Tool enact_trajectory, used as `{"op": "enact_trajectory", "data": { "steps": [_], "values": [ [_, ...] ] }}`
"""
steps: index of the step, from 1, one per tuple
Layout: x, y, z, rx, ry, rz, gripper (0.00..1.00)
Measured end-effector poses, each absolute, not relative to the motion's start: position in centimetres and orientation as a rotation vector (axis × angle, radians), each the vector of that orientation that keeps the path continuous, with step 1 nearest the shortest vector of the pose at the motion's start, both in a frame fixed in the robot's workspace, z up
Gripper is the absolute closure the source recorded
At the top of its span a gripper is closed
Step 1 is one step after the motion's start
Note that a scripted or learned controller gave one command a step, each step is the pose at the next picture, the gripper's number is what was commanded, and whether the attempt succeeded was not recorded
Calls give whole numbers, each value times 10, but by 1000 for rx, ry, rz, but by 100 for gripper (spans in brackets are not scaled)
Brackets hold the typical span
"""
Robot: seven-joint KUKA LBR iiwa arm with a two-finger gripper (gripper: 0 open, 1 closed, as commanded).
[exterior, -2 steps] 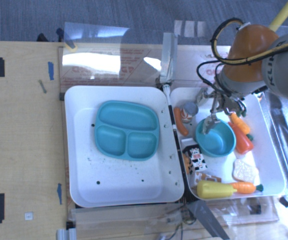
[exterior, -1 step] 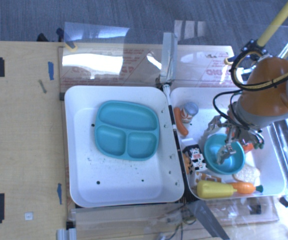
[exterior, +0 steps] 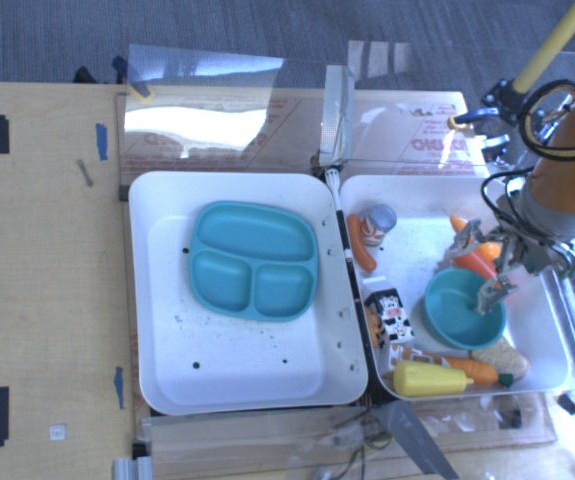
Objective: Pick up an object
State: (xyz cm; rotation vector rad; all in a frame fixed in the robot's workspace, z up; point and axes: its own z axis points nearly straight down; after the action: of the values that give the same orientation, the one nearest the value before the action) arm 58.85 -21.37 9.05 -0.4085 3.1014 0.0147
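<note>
Two shallow white bins sit side by side on a pale wooden bench, the left bin point(exterior: 157, 298) and the right bin point(exterior: 547, 353), with clear sheeting at the far edge.

We find the gripper point(exterior: 490, 268) low over the right bin, the arm entering from the right. Its fingers hang spread apart with nothing between them; we record no object held. One fingertip sits at the far-right rim of the teal bowl point(exterior: 462, 310), over the bowl's opening.

Directly beneath and just left of the jaws lies the bowl; we judge it the nearest candidate, though the fingers would need to straddle its rim. An orange piece point(exterior: 479, 263) lies at the bowl's far side, beside the fingers. Along the near wall lie a yellow bottle point(exterior: 429, 377) and a carrot point(exterior: 475, 370), their long axes running left to right. Further left stand a small can point(exterior: 375, 224) and a cow-patterned toy point(exterior: 390, 318).

A teal divided plate point(exterior: 253, 261) rests in the left bin, well apart from the gripper
</note>
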Motion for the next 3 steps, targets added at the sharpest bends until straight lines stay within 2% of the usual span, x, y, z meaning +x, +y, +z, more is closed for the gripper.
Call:
{"op": "enact_trajectory", "data": {
  "steps": [1,3],
  "values": [
    [583,-211,90,-204,3124,1,0],
    [582,-213,89,-14,3131,0,0]
  ]
}}
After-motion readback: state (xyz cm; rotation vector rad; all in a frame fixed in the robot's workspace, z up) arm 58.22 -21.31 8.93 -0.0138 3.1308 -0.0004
